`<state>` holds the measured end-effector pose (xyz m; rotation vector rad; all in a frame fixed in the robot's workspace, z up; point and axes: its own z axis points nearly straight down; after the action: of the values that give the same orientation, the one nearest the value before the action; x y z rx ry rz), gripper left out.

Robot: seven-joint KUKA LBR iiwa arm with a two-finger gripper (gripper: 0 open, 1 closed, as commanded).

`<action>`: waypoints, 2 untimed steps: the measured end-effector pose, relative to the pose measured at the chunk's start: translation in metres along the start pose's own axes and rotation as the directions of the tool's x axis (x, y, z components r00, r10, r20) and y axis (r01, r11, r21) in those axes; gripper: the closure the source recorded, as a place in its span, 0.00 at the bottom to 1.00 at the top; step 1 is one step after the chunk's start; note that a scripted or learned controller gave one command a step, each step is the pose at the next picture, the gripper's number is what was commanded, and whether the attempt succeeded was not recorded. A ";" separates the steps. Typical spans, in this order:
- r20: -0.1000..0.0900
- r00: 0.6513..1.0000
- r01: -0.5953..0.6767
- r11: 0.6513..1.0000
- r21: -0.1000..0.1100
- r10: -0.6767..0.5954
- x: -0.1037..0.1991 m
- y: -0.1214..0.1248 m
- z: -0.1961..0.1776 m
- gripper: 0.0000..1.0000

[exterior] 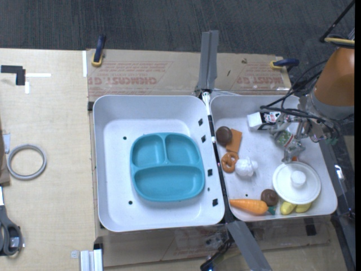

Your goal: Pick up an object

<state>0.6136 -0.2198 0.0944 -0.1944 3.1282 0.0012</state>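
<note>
Camera view is showing the gripper point(293, 147) hanging over the right bin point(255, 110), its grip state unreadable; a white lid point(296, 182) is lying just beneath, toward the bin's front edge.

You see the arm point(334, 81) as a rounded orange band over a grey collar. Below that, your gripper point(293, 143) is a cluttered cluster of grey metal parts, with thin black cables looping across it. A small white block with dark and red markings juts from its side. The fingers are too small to make out.
</note>
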 end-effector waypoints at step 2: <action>0.000 0.986 -0.167 0.986 0.000 0.167 0.005 0.000 0.000 0.00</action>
<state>0.6082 -0.2204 0.0940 0.0687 3.1334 0.0020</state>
